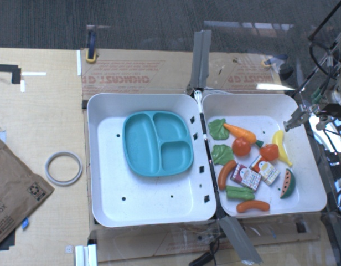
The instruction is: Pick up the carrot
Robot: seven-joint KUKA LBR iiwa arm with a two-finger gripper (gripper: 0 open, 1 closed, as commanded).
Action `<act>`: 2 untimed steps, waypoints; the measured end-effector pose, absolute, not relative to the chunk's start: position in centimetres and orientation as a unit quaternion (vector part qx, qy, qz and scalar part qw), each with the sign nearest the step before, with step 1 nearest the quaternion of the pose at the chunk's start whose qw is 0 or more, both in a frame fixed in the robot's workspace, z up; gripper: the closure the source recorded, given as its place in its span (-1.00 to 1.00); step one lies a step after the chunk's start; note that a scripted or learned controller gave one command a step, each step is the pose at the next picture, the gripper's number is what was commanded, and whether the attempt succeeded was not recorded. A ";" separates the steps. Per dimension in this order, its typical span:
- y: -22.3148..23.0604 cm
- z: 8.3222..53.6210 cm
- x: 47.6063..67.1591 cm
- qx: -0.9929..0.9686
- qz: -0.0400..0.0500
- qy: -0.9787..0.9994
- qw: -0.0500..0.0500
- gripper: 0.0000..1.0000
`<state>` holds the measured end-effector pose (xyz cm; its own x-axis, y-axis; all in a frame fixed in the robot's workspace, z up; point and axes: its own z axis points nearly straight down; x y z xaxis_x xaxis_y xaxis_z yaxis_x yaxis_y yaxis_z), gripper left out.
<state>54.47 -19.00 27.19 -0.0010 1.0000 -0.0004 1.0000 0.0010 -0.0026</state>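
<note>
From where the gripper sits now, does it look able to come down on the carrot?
Probably yes. The carrot lies uncovered at the top of the right bin, with the gripper at the bin's far right edge. The green leaf and tomato crowd it.

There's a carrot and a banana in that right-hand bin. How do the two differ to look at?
The carrot is orange with a green leafy top; the banana is plain yellow. The carrot tapers straight to a point, while the banana curves. The carrot lies slanting near the bin's back left; the banana runs nearly front to back, nearer the right wall. Both are toy foods lying flat in the right bin.
</note>
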 end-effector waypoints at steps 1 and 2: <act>-15.1 16.6 55.9 -0.628 0.001 -0.778 0.001 -1.00; -13.2 9.2 61.0 -0.561 0.000 -0.828 -0.001 -1.00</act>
<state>60.98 -13.18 9.22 -0.3704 0.9289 -0.0009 0.9289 0.3704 0.0005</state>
